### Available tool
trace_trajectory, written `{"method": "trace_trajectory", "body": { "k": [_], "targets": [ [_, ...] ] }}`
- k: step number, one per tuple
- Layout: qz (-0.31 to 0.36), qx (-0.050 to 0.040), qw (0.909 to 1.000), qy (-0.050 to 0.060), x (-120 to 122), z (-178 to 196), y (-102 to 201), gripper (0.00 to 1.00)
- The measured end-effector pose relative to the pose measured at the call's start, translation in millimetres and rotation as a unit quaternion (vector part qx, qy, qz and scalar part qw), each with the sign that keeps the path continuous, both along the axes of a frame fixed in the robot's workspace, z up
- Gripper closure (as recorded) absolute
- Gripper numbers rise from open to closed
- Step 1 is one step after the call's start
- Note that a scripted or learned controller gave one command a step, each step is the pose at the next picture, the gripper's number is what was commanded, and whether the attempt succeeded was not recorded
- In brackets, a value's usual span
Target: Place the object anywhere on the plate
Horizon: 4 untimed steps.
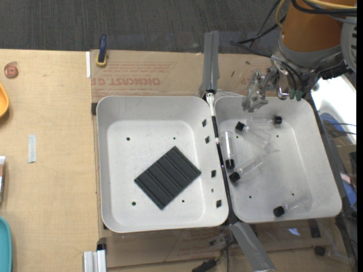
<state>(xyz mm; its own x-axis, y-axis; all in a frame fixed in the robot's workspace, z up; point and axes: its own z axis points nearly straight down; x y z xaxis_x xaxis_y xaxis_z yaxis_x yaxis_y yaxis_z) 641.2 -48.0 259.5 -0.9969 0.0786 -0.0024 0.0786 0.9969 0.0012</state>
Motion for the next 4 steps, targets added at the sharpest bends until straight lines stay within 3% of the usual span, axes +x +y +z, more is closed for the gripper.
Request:
{"method": "trace_trajectory", "body": {
  "k": [1,2,3,4],
  "targets": [
    [0.173,-0.0003,0.985,-0.001,-50.7,91.1,24.0,1.0],
    [0.335,-0.0001,0.9422,0.0,-82.3,56.2,11.6,1.0],
    [0.559,-0.0004,0.8293,-0.002,-22.9,54.9,60.7,1.0],
    [0.678,0.0003,0.7349,-0.001,-48.6,21.1,42.1,1.0]
  ]
}}
